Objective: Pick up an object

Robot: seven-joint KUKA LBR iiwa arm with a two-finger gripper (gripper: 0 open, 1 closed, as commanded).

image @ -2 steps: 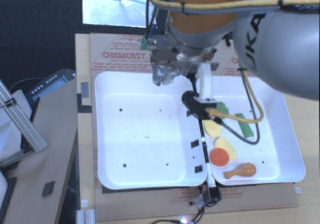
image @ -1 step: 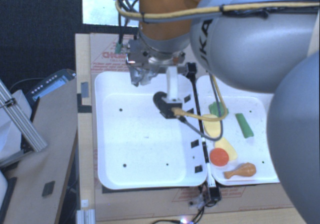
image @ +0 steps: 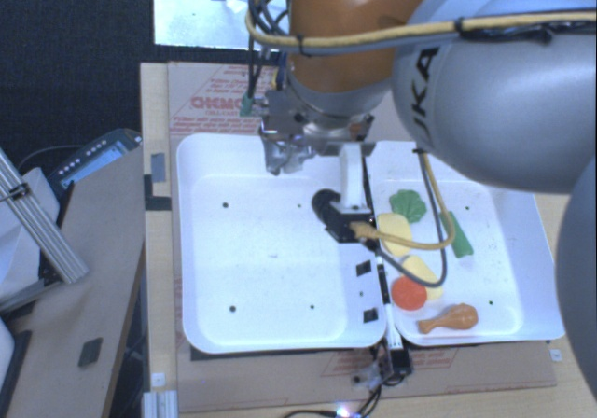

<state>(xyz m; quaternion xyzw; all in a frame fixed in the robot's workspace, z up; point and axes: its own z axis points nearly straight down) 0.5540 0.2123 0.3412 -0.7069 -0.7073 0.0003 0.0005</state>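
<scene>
In the right bin (image: pixel 508 248) lie several toy foods: a green leafy piece (image: pixel 408 204), a green stick (image: pixel 460 235), two yellow pieces (image: pixel 397 235) (image: pixel 421 269), a red tomato (image: pixel 409 293) and a brown drumstick (image: pixel 451 318). My gripper (image: pixel 284 157) hangs below the orange wrist band, over the far edge of the left bin (image: pixel 252 248), left of and apart from all the foods. Nothing shows in its grasp. A black hose (image: pixel 326 209) and a yellow cable (image: pixel 424 243) trail from the wrist across the divider between the bins.
The big grey arm covers the upper right of the view and the far part of the right bin. A cardboard sheet (image: pixel 210 99) lies under both bins. A metal rail (image: pixel 37 220) and a grey device (image: pixel 93 157) sit left of the bench.
</scene>
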